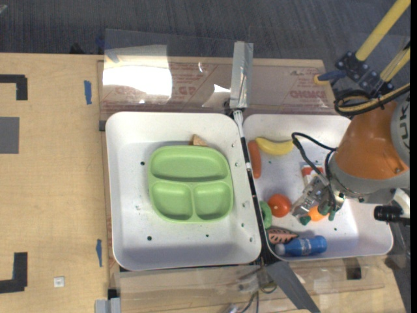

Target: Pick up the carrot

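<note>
Camera view, looking down on the bench: two white bins side by side. Left bin (124, 194) holds a green divided plate (191, 182), three compartments, sitting flat; a small tan scrap (198, 140) at its far edge.

Right bin (371, 240) is the busy one. Carrot (254, 159) lies along the bin's left wall, toward the far end, orange, long axis running near to far. Just right of its far end, a banana (274, 146). Nearer along the same wall: a green piece (265, 212), and beside it a red tomato (279, 205). At the near edge, a blue bottle (305, 245) lying on its side, with a dark speckled item (281, 235) touching its left end.

Arm comes in from the right, orange band over the bin's right half. Gripper (311, 210) hangs low in the middle of the bin, right of the tomato, well apart from the carrot. Something small and orange (317, 214) shows right at the fingertips; cannot tell whether the jaws are spread or closed, nor whether they pinch it
</note>
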